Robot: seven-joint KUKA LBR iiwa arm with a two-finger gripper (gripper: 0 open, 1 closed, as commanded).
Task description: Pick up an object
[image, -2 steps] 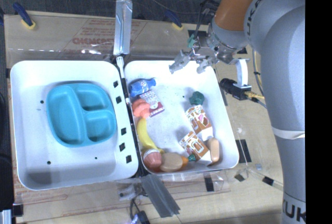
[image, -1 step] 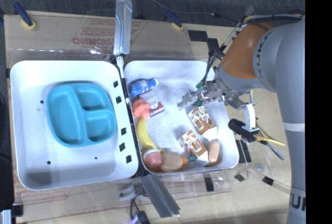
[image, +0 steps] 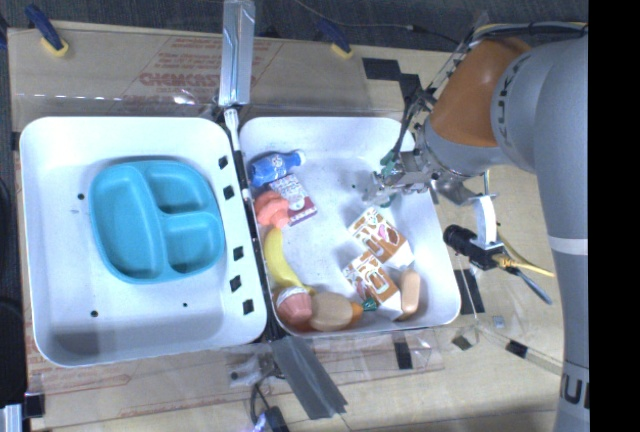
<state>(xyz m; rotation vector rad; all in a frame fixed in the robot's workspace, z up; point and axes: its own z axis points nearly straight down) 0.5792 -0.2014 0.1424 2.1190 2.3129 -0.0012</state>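
My gripper (image: 386, 182) hangs over the upper right part of the right bin (image: 330, 135), just above a white carton with orange print (image: 379, 234). A second such carton (image: 366, 275) lies below the first. Along the bin's left side lie a blue bottle (image: 273, 165), a small purple packet (image: 294, 197), a pink-orange toy (image: 268, 210) and a yellow banana (image: 281, 260). A sausage-like piece (image: 294, 304), a tan bun (image: 335, 313) and a brown roll (image: 410, 292) crowd the near wall. I see nothing gripped.
The left bin (image: 50, 250) holds a blue compartment tray (image: 160, 217). A metal divider post (image: 237, 50) rises between the bins at the back. The grey arm with its orange band (image: 475, 105) enters from the right.
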